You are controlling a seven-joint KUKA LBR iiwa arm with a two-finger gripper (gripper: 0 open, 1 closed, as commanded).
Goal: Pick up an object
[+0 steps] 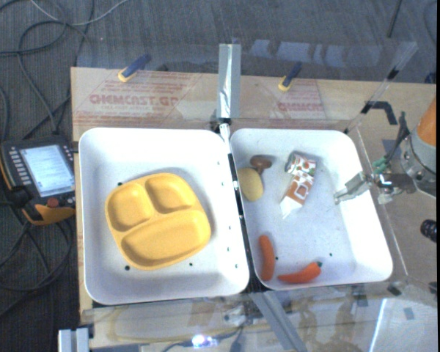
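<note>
The right bin [341, 237] holds several small objects. A yellowish potato [251, 184] lies by its left wall, and a brown mushroom-like piece [261, 163] touches it from behind. A white and orange carton [298, 182] lies tilted in the middle. An orange sausage [266, 257] and a red chili pepper [301, 273] lie near the front wall. My gripper [356, 188] hovers at the bin's right side, apart from every object, with nothing seen in it. The carton is the nearest object, to its left.
The left bin [95, 167] carries a yellow divided plate [158, 219]. A metal post [227, 86] rises behind the seam between the bins. A teach pendant [38, 171] lies off the bench at the left. Two clamps [134, 67] [289, 77] sit on the back board.
</note>
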